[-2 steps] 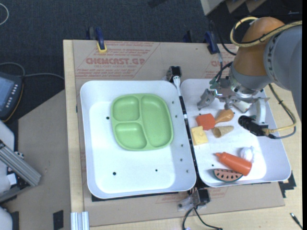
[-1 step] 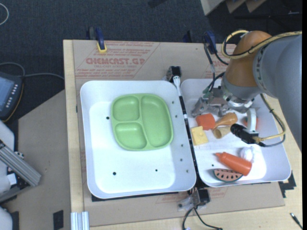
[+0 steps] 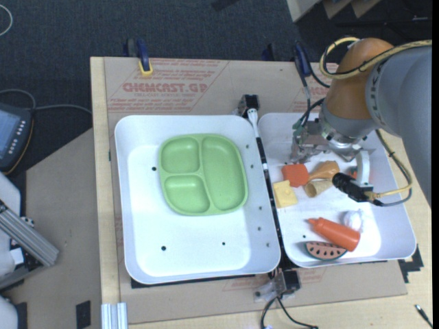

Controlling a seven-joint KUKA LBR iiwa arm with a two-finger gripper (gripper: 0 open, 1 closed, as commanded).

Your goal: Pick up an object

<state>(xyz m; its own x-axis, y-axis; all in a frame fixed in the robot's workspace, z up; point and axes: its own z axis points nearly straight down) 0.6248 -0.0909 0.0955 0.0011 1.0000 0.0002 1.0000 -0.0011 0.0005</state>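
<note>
Grey KUKA arm (image 3: 405, 81), orange wrist band (image 3: 357, 81), yellow and black cables looped round it, metallic gripper (image 3: 302, 157).

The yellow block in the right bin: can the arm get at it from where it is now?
Probably yes. The yellow block lies by the bin's left wall, open from above. The hand hangs just above the red block beside it, so a short shift would do. The wall and the red block leave little room.

A robotics lab: clamped cardboard bench (image 3: 171, 81), loose cables (image 3: 295, 314), aluminium framing (image 3: 27, 235)
</note>
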